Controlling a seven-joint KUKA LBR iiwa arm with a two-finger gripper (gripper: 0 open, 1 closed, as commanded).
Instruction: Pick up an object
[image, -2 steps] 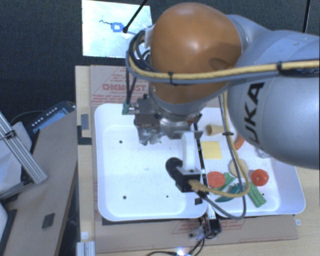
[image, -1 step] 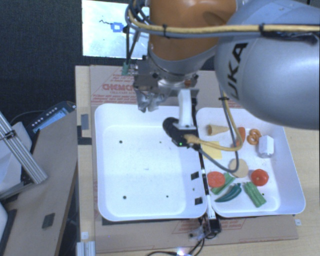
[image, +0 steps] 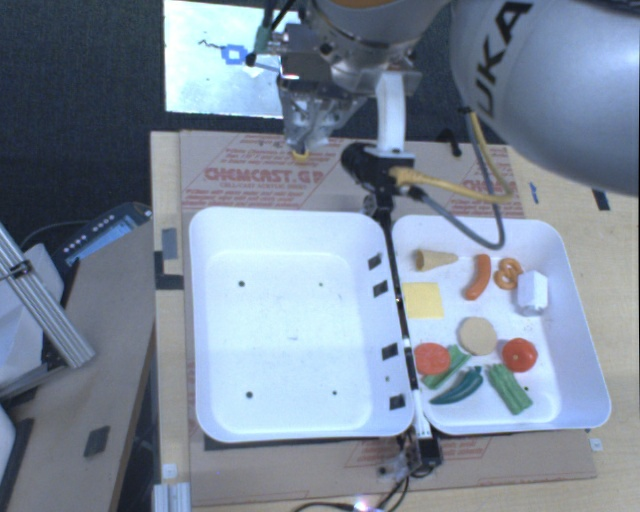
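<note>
My gripper (image: 300, 150) hangs high over the brown cardboard behind the left bin (image: 215, 300), away from every object. Its fingers taper together to a point and look shut; a tiny yellowish speck at the tip is too small to identify. The objects all lie in the right bin (image: 575, 330): a tan cone (image: 435, 260), an orange sausage (image: 478, 276), an orange pretzel ring (image: 508, 271), a white block (image: 532, 291), a yellow cheese square (image: 423, 300), a beige round (image: 477, 335), two red tomato pieces (image: 431, 357) (image: 519, 353), a teal pepper (image: 460, 388) and a green stick (image: 510, 389).
A black divider with clips (image: 390, 310) runs between the two bins. The grey arm body (image: 540, 70) looms over the top right. A yellow cable (image: 450, 185) trails above the right bin's far edge. A grey device (image: 100, 232) and a metal rail (image: 40, 310) sit at the left.
</note>
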